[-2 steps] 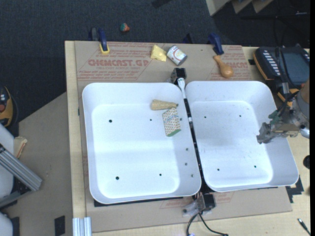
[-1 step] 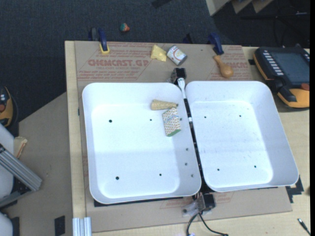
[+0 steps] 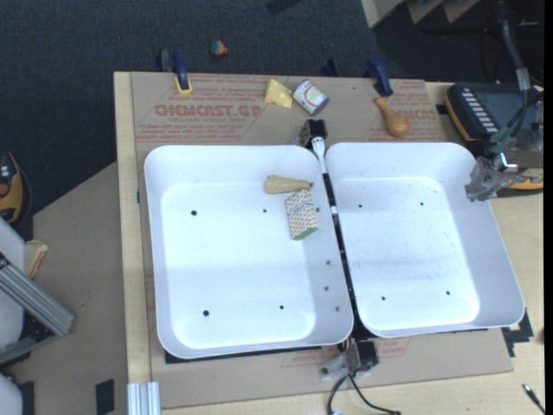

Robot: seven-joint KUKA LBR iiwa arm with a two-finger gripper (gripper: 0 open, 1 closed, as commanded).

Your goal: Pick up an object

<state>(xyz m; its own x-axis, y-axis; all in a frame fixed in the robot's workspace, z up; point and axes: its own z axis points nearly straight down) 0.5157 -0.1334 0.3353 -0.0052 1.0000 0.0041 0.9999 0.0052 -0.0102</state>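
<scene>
Firstly, camera view, entries in order:

- Bench (image 3: 216,111): brown board with red lettering along its far strip, carrying two shallow white bins side by side.
- Left bin (image 3: 173,232): white, rounded corners, small dark dots on its floor. Two items lie in its 1 o'clock quarter.
- Tan cone-shaped piece (image 3: 286,184): lies on its side, long axis running 9 to 3 o'clock, close to the far wall of the left bin.
- Patterned packet (image 3: 301,213): pale with a green-and-white speckle, lying flat just at 5 o'clock of the tan piece, touching or nearly touching it, near the divide between the bins.
- Right bin (image 3: 415,258): white, same form, floor showing dark dots.
- Gripper (image 3: 482,185): grey, small in frame, sits at the right bin's rim at about 2 o'clock of that bin, well apart from both items in the left bin. Whether the fingers are apart or together, cannot tell; nothing is seen between them.
- Far strip of the bench, outside the bins: yellow wedge (image 3: 278,94), small white box (image 3: 310,97) just at 3 o'clock of it, wooden pear-shaped piece (image 3: 392,118) farther toward 3 o'clock, two blue clamps (image 3: 181,69) on the far edge.
- Floor beyond the bench: dark carpet (image 3: 86,24) with a small coloured ball (image 3: 219,48).
</scene>
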